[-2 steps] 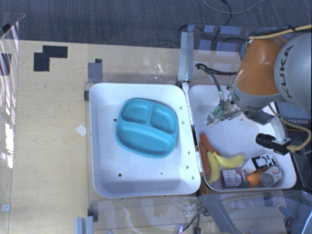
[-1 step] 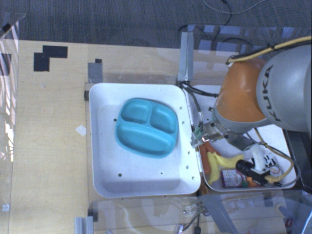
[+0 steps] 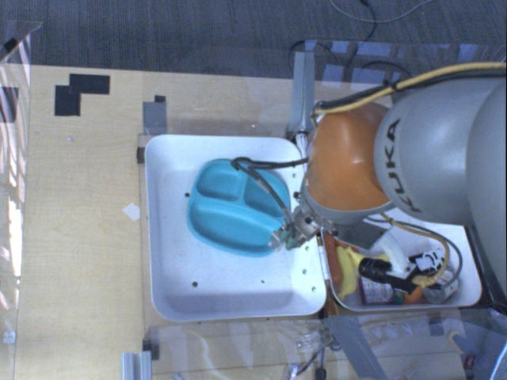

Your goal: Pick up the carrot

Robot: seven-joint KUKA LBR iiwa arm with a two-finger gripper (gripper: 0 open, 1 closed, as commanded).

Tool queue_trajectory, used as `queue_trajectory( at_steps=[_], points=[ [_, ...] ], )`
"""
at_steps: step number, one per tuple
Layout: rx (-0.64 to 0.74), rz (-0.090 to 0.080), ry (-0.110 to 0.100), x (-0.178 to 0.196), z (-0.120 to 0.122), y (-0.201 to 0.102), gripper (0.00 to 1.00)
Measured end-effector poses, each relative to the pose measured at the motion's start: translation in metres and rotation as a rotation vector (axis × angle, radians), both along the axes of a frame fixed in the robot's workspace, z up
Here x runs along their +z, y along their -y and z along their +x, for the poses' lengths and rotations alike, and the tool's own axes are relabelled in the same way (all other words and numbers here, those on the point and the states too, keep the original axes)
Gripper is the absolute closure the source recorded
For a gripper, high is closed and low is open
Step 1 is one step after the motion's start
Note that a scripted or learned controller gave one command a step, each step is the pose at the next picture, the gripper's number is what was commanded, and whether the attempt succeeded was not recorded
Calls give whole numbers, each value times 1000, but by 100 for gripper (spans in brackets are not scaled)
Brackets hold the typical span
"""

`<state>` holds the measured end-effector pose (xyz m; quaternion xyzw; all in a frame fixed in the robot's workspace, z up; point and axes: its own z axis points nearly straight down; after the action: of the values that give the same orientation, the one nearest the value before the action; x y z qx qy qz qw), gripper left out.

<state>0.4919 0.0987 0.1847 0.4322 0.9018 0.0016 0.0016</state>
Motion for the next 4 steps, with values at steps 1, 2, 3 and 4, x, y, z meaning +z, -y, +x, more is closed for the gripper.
queue_trajectory(
  at_steps=[1, 2, 3, 4],
  points=[
    [-333, 13, 18, -91, 2, -96, 100],
    [-339, 16, 33, -84, 7, -94, 0],
    [-61, 15, 39, -83, 8, -91, 0],
    [122, 13, 41, -83, 8, -91, 0]
  ],
)
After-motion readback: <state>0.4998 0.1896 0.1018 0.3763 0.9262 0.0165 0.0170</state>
